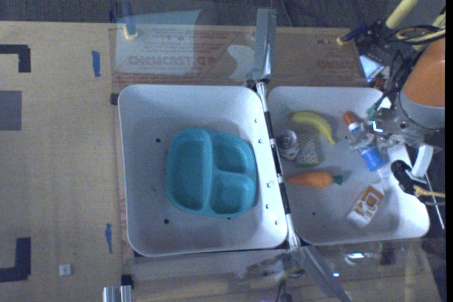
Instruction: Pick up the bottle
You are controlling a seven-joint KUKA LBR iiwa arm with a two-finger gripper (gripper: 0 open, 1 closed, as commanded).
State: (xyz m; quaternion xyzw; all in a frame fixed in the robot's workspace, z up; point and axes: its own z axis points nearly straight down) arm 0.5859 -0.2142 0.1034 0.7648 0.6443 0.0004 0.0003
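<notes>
The bottle (370,158) lies at the right side of the right bin (318,226). It has an orange cap pointing to the upper left and a blue lower end. My gripper (371,132) is down directly over the bottle's middle and hides that part. The grey arm with its orange band (427,78) comes in from the right edge, above the bin's right wall.
The right bin also holds a banana (315,125), a small metal can (287,142) beside a speckled pad (307,150), a carrot (311,180) and a brown-and-white carton (366,205). A teal divided tray (211,172) fills the middle of the left bin (141,117). Cables (417,187) hang at the right.
</notes>
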